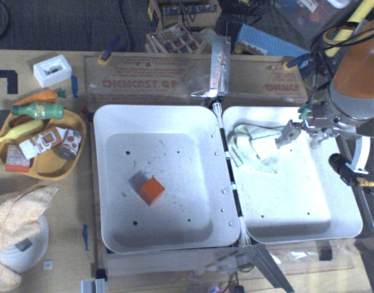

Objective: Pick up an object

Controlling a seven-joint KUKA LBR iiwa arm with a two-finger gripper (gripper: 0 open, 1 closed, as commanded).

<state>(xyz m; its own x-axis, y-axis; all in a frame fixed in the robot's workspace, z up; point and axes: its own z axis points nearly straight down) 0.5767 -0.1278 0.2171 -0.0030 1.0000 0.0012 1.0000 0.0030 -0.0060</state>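
An orange block [152,190] lies in the left bin [113,127], a little left of its middle, with a grey shadow beside it. A crumpled white and pale green cloth [251,146] lies in the back left part of the right bin [297,218]. My gripper [302,133] hangs over the back right part of the right bin, just right of the cloth. It is open, with nothing between its fingers. The left finger [286,133] reaches close to the cloth's right edge. The orange block is far to the gripper's left.
The grey arm with its orange band [358,60] comes in from the upper right. A yellow bowl [43,170] of toy food stands left of the bins, with a cloth heap [19,224] below it. A cardboard wall [150,81] runs behind the bins.
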